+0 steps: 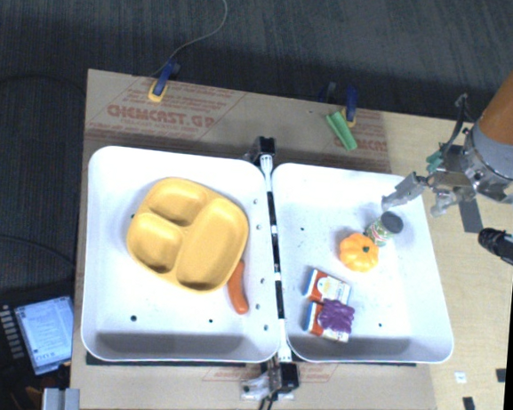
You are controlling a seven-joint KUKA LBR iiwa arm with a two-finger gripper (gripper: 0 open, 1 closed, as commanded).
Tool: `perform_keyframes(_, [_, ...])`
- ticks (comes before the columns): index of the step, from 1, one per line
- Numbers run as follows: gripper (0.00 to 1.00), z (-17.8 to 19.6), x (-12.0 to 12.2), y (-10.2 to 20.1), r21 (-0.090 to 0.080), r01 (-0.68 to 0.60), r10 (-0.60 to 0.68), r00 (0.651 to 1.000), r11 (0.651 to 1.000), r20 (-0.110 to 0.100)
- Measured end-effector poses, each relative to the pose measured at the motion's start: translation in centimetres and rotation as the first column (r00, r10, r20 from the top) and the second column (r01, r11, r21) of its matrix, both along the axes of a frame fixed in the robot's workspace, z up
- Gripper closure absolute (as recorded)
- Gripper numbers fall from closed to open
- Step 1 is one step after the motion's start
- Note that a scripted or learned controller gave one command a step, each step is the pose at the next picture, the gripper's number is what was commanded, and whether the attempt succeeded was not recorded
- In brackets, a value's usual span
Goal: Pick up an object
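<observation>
A grey arm with an orange band reaches in from the right, its gripper (398, 196) hanging over the upper part of the right-hand bin (432, 336), one slim finger angled down toward the toys below. Whether the gripper is spread or closed cannot be told from here, and nothing can be seen caught in it. Just below its tip sits a small orange pumpkin (359, 251) with a green stem and a dark round cap beside it; nearer the front of the same bin lie two small cartons, one orange-and-white (328, 289) and one with purple grapes (332, 318), touching each other. In the left-hand bin (100, 257) a yellow divided plate (188, 232) rests upside down, with an orange carrot (236, 292) beside its right edge. The work appears to be at the approach: nothing is lifted yet. The next move, by the look of it, calls for a descent squarely over the pumpkin, the nearest candidate, then a firm close before rising. Its rounded shape could slip aside.
</observation>
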State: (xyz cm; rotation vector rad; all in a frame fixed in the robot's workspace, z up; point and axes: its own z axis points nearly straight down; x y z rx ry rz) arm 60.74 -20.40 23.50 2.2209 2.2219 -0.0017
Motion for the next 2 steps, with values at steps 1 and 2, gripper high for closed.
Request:
perform_keyframes(1, [0.00,-9.3,1.1,4.4,-0.002,-0.001,0.001,1.000,1.000,0.007])
perform_keyframes(2, [0.00,-11.1,-0.1,5.7,-0.001,0.000,0.000,1.000,1.000,0.002])
